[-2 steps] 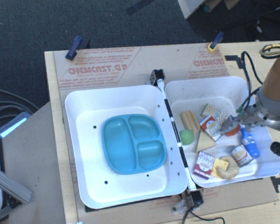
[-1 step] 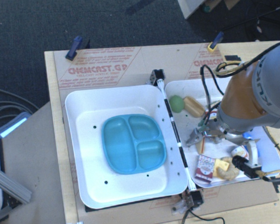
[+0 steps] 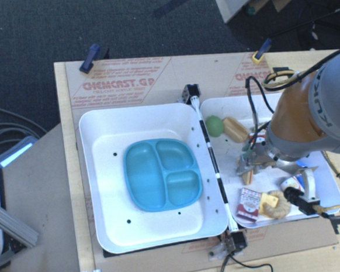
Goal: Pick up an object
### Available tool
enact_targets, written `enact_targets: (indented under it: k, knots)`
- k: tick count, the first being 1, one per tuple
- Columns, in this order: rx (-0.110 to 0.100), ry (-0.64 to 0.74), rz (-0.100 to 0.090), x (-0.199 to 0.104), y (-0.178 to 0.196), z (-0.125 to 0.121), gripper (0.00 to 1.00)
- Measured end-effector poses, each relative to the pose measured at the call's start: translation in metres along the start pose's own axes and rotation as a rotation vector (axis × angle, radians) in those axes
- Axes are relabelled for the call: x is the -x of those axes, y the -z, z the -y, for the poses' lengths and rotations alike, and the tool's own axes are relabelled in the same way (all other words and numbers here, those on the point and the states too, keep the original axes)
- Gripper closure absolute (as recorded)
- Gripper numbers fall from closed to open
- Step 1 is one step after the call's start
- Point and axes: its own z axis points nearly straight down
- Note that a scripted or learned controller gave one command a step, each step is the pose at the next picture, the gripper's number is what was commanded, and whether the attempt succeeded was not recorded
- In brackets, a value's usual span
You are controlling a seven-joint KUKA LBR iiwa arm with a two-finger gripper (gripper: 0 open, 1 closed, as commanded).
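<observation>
My gripper (image 3: pixel 246 168) is low in the right bin (image 3: pixel 226 106), near its left-middle, pointing down at the bin floor. Just behind it lie a green ball (image 3: pixel 215 125) and a tan bread roll (image 3: pixel 235 129). In front of it sit a red-and-white packet (image 3: pixel 249 203), a yellow cheese wedge (image 3: pixel 270 201) and a round tan biscuit (image 3: pixel 279 210). A white-and-blue item (image 3: pixel 298 181) lies to the gripper's right, partly under the arm. I see nothing clearly between the fingertips.
The left bin (image 3: pixel 103 184) holds a blue divided plate (image 3: pixel 162 174) at its centre. A ridge (image 3: pixel 210 158) separates the two bins. The grey arm with its orange band (image 3: pixel 300 116) covers the right half of the right bin.
</observation>
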Motion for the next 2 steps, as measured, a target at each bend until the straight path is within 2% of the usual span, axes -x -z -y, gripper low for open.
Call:
enact_targets:
  k: [1, 2]
  knots:
    - [0.000, 0.002, -0.001, -0.066, 0.091, -0.009, 1.00]
    - [0.000, 0.002, -0.001, -0.146, 0.192, 0.001, 1.00]
